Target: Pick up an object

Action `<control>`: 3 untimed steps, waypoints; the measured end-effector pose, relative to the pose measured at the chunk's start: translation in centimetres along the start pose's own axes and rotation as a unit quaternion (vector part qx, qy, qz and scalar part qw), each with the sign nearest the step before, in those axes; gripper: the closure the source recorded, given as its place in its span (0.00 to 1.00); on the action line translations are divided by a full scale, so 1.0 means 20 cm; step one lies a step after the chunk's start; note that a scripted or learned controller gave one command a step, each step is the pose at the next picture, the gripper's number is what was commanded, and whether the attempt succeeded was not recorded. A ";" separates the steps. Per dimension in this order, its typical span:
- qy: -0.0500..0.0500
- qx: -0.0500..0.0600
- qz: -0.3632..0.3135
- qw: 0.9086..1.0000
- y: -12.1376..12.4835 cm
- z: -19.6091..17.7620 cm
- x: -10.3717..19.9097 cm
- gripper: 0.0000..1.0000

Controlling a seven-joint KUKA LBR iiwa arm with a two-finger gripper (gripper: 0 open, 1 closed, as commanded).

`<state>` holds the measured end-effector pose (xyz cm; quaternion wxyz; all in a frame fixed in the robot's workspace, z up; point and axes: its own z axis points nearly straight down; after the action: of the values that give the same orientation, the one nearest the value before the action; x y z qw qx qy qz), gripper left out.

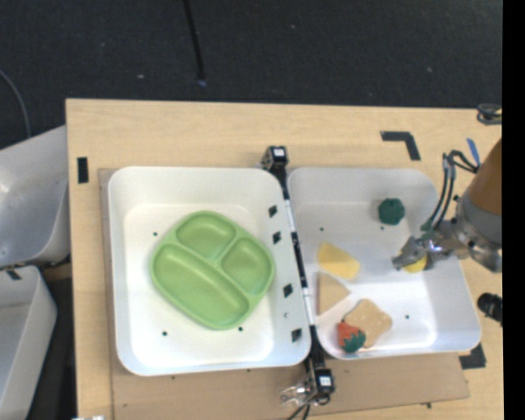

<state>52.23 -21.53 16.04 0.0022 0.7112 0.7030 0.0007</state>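
At the near edge of the right bin [446,326] lies one tan slice of bread [370,319] with a small red-and-green piece [351,336] touching its left end; beside them one pale tan wedge [330,294], one yellow wedge [339,260] and, farther back, one dark green ball [390,210]; the left bin [131,339] holds one green divided plate [212,269]; both bins sit on the wooden counter [184,134]. The jaws [416,258] sit low at the right bin's right side, over a small yellow piece [415,266] just beneath them; whether they grip it I cannot tell.
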 end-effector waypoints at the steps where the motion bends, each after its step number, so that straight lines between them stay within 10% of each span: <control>1: 0.000 -0.001 -0.007 1.000 0.01 -0.29 0.04 1.00; 3: 0.001 0.001 -0.009 1.000 0.10 -0.47 0.29 1.00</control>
<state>54.35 -15.64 25.41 0.0009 0.7049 0.7094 0.0003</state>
